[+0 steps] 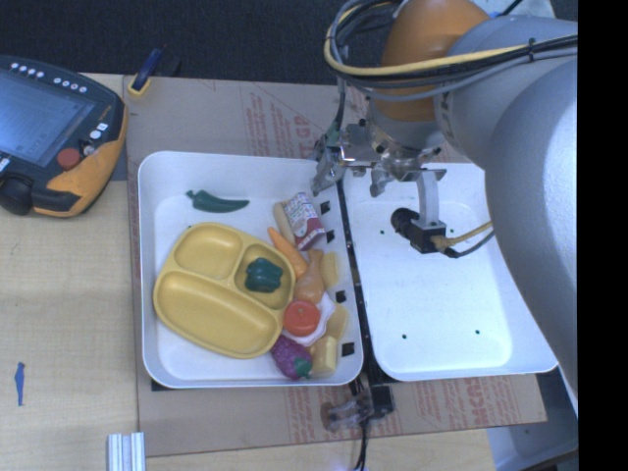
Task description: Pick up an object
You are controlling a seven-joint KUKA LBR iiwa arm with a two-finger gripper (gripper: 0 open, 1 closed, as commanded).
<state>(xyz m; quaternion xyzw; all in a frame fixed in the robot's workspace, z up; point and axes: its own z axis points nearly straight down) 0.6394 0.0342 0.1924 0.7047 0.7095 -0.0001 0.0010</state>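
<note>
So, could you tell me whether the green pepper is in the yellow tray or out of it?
Out. The green pepper lies on the left bin's white floor, above the yellow tray, apart from it.

right bin [442, 332]: floor open | left bin [162, 361]: yellow divided tray [211, 297] and toy food crowd right half | far-left corner: green pepper [218, 201]

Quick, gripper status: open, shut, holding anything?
Gripper: above the seam between the bins; open or shut cannot be told, and nothing visibly held.
</note>
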